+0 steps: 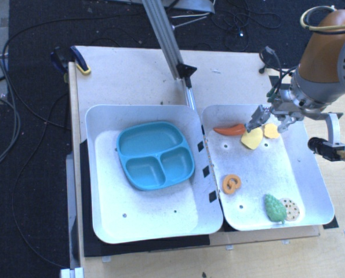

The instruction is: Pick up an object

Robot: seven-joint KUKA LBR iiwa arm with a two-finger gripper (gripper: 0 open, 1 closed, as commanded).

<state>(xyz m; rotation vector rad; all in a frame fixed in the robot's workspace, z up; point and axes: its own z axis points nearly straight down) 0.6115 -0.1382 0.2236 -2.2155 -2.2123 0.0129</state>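
My gripper (271,122) hangs over the far part of the right bin (311,172), fingers spread apart and open. Just below it lie two yellow pieces: a larger one (252,139) by the left finger and a smaller one (272,131) under the gap between the fingers. Nothing is visibly clamped. An orange carrot (229,130) lies just left of the gripper. Nearer the front of the same bin are an orange pretzel ring (232,183), a green broccoli (274,207) and a speckled cookie (289,209).
The left bin (102,213) holds a blue divided tray (155,154). A slanted metal pole (163,28) ends at the bins' shared far corner. The right bin's centre is bare white floor.
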